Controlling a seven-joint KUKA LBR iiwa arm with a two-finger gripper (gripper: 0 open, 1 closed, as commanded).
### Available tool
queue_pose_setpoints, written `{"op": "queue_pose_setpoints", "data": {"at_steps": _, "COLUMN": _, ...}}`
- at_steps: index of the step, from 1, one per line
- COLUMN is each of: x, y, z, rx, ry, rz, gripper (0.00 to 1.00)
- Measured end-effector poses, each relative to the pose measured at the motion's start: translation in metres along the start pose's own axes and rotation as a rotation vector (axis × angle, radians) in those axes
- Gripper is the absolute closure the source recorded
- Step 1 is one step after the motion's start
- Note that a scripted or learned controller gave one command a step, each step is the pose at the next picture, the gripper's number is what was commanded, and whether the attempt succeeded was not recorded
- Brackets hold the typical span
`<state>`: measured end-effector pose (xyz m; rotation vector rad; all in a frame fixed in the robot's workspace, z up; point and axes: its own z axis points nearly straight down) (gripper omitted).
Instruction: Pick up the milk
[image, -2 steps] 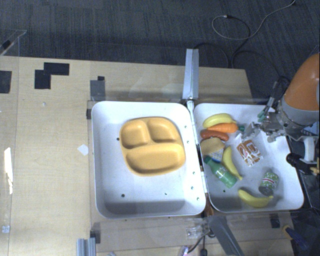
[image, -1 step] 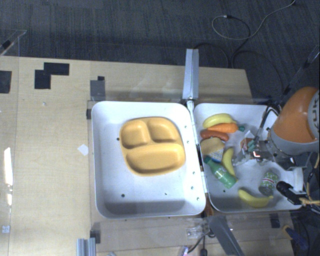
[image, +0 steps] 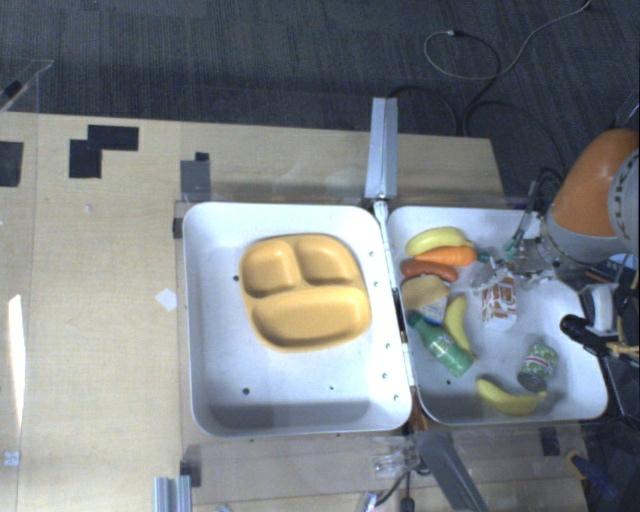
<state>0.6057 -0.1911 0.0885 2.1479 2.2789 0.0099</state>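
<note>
Milk carton, white with red print, lies in the right bin, near its back half, just right of a yellow banana and apart from the small can nearer the front. I see the gripper just behind the carton at the bin's back right, though whether it touches I cannot tell, nor its grip state. The left bin holds a yellow divided tray
</note>
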Motion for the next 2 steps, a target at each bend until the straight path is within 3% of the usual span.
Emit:
{"op": "queue_pose_setpoints", "data": {"at_steps": 1, "x": 0.001, "y": 0.003, "z": -0.014, "rx": -0.008, "ry": -0.001, "rz": -0.002, "gripper": 1.0}}
{"op": "queue_pose_setpoints", "data": {"at_steps": 2, "x": 0.015, "y": 0.017, "z": -0.117, "rx": 0.004, "ry": 0.001, "rz": -0.002, "gripper": 1.0}}
